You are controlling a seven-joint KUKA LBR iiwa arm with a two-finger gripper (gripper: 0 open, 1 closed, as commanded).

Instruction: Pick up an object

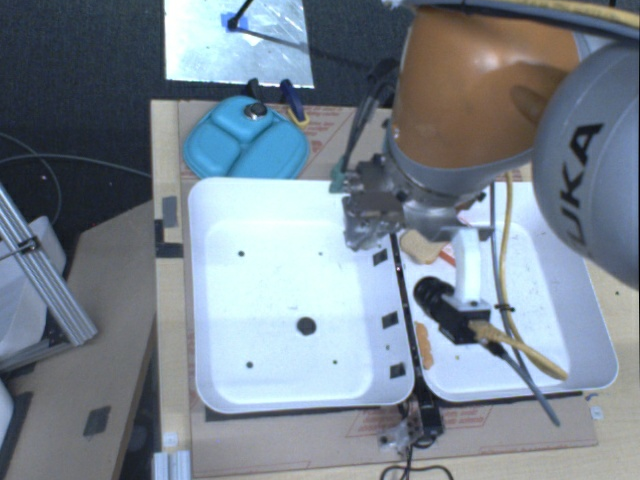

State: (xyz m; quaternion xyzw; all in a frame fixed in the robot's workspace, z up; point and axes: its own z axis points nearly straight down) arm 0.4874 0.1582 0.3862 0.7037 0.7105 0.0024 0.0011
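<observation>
Looking down, we see the gripper (pixel 368 226) over the far edge of the left bin (pixel 262 293), close to the wall it shares with the right bin (pixel 572 310). We cannot tell if it is open or closed. We think it hangs there because things to pick up are near. A tan thing (pixel 424 249) lies just beside it, in the right bin. A small orange piece (pixel 424 346) lies by that bin's left wall. A small dark round thing (pixel 306 326) sits near the left bin's middle.

The arm (pixel 600 88) was a bulky grey shell with black lettering (pixel 588 173). A glossy orange band (pixel 480 78) swelled above the dull metal gripper (pixel 365 230).
</observation>
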